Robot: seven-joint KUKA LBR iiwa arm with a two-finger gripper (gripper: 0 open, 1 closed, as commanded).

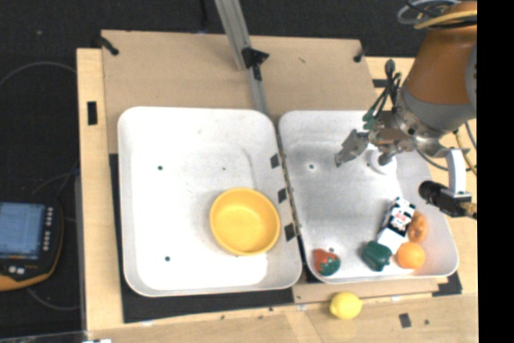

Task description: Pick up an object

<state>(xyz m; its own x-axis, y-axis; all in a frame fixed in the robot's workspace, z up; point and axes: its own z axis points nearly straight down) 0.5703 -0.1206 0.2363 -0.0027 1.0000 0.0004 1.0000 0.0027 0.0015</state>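
1. Dark flooring is surrounding a tan bench (pixel 201 72), and we are looking down on it at a slant.
2. At the far left, a handheld pendant (pixel 28 243) with a lit blue screen is lying off the bench edge, with thin cables trailing across the floor near it.
3. On the bench we are seeing two white bins sitting side by side, their inner rims touching.
4. In the left bin (pixel 161 149), a yellow bowl (pixel 244 221) is sitting upright near the lower right corner.
5. A grey metal pole (pixel 229 8) is slanting down from the top of the view toward the seam between the bins.
6. Moving into the right bin (pixel 321 197), we are finding a red and green toy (pixel 325 260) lying against the front wall.
7. Just in front of that bin, a lemon (pixel 345 305) is resting on the bench, outside the rim.
8. Further right, a dark green piece (pixel 376 255) is lying beside an orange ball (pixel 410 255), the two nearly touching.
9. Above them a black and white toy (pixel 398 221) is leaning next to a brownish piece (pixel 418 227).
10. Our gripper (pixel 368 153) is hovering over the upper part of the right bin, well apart from the cluster of things; its fingers are looking spread, and we are seeing nothing between them.
11. Behind it, the arm (pixel 440 84) is reaching in from the right, showing its orange band.
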